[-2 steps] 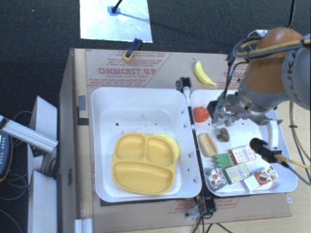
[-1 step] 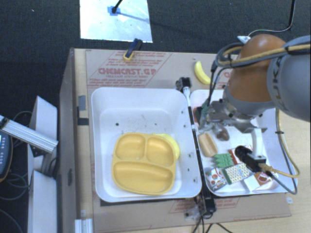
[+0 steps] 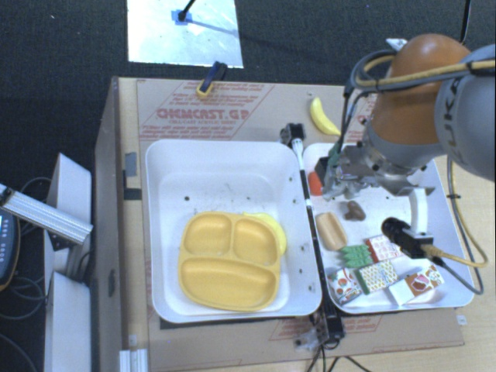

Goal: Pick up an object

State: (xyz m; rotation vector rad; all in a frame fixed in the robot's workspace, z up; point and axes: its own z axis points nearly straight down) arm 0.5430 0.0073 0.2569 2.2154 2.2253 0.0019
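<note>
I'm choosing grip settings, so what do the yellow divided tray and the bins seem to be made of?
The yellow divided tray looks like moulded plastic with a smooth, slightly glossy finish: uniform colour, rounded compartment walls, soft highlights. The left bin and right bin look like thin formed white plastic, matte to satin, with rounded corners and rolled rims; foam cannot be ruled out from this view.

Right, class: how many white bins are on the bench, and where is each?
2. The left bin holds a yellow divided tray. The right bin holds small items below the gripper; the arm may hide more of it.
</note>
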